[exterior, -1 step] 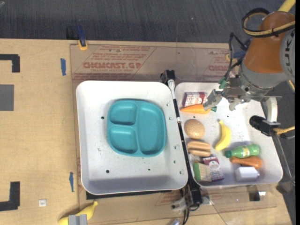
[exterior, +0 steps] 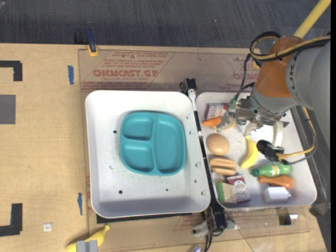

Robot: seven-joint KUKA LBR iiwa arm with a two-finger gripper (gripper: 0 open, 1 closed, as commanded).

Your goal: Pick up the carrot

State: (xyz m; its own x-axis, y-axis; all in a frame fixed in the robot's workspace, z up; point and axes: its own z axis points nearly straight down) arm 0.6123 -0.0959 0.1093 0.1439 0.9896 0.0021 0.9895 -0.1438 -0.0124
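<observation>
- Camera view: the cardboard-covered surface (exterior: 42, 156) carries two shallow white plastic bins side by side, the left bin (exterior: 100, 156) and the right bin (exterior: 307, 190).
- A teal plastic plate with three compartments (exterior: 154, 143) lies in the middle of the left bin.
- The grey arm with its orange band (exterior: 286, 72) reaches in above the far part of the right bin, and its end effector (exterior: 239, 121) hangs low over that bin's far left area; I cannot tell whether it is apart or together.
- A small orange carrot (exterior: 211, 122) lies at the right bin's far left, just left of the end effector and just beside a purple-and-white packet (exterior: 215, 110); whether the end effector touches it is unclear.
- Nearer than that carrot lie a round tan bread roll (exterior: 218, 144) and a hot dog in a bun (exterior: 223, 166).
- A yellow banana (exterior: 250, 154) lies right of the roll.
- A green bottle (exterior: 271, 169) and a second, larger orange carrot-like piece (exterior: 279, 181) lie toward the bin's near right, with a white block (exterior: 276, 194) nearer still.
</observation>
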